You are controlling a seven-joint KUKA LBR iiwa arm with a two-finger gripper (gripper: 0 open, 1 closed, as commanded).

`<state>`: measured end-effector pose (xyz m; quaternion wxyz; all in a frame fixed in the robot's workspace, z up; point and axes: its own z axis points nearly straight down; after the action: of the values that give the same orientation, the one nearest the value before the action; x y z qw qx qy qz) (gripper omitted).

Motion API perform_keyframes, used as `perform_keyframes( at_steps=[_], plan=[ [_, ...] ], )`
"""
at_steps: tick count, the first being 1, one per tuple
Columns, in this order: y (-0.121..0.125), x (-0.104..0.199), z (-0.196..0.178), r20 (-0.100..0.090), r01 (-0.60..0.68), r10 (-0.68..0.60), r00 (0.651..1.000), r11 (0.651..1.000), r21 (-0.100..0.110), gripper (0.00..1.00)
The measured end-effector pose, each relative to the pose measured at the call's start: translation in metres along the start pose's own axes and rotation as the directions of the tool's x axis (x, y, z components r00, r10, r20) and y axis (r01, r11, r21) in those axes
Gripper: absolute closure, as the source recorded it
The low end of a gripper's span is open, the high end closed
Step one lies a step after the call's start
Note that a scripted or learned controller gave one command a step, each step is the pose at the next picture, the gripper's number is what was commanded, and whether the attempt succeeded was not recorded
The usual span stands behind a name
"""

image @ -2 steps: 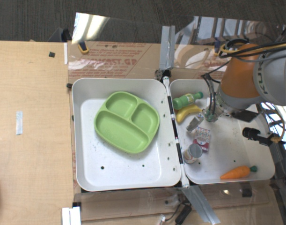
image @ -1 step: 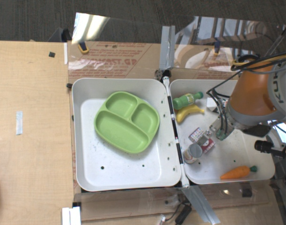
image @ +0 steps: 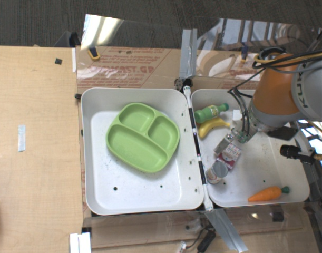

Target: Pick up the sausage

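Seemingly the gripper (image: 241, 135) hung over the right bin (image: 287, 194), its grip impossible to read; the sausage (image: 227, 152) (a packaged stick) lay just beside it; descending squarely mattered, clear of the banana (image: 212, 126).

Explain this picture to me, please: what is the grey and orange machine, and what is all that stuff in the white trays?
You are looking down at a slant from one fixed camera. The robot arm reaches in from the right, ending in a two-finger gripper low over the right bin. That bin holds a green bottle, a banana, a carrot and a packaged item, perhaps the sausage. The left bin holds a green divided plate. Whether anything is gripped is unclear.
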<state>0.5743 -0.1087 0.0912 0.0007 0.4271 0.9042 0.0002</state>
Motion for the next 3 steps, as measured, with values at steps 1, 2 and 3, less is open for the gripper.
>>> perform_keyframes(
  at_steps=[1,2,3],
  plan=[
    [-0.016,0.009,0.000,-0.001,-0.013,0.013,1.000,1.000,0.001,0.00],
    [0.008,-0.010,0.000,0.001,-0.037,0.037,0.999,0.999,0.000,0.00],
    [-0.021,0.015,0.000,0.000,-0.059,0.059,0.998,0.998,0.001,0.00]
  ],
)
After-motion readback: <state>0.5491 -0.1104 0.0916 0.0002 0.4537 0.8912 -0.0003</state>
